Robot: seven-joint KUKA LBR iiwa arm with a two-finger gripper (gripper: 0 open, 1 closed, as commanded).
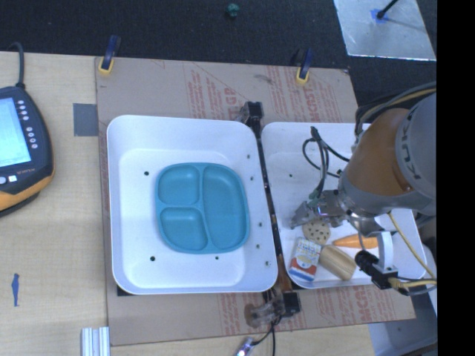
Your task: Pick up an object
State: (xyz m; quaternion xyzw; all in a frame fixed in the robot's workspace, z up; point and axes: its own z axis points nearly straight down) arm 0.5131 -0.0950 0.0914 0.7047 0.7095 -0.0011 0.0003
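My gripper (310, 212) hangs low in the right bin (288, 145), near its middle, with the grey and orange arm (382, 162) above it. Just below the gripper lies a round tan cracker with holes (318, 232). An orange carrot-like piece (355, 241) lies to the cracker's right. Along the bin's front edge lie a small red, white and blue carton (303, 262) and a tan wooden cylinder (338, 262). The arm hides part of the bin's right side.
The left bin (130, 143) holds a blue divided plate (202, 206). A handheld controller (18, 143) rests on the bench at far left. Black cables (319, 154) loop over the right bin's back half. Clamps (108, 56) pin the cardboard at the back.
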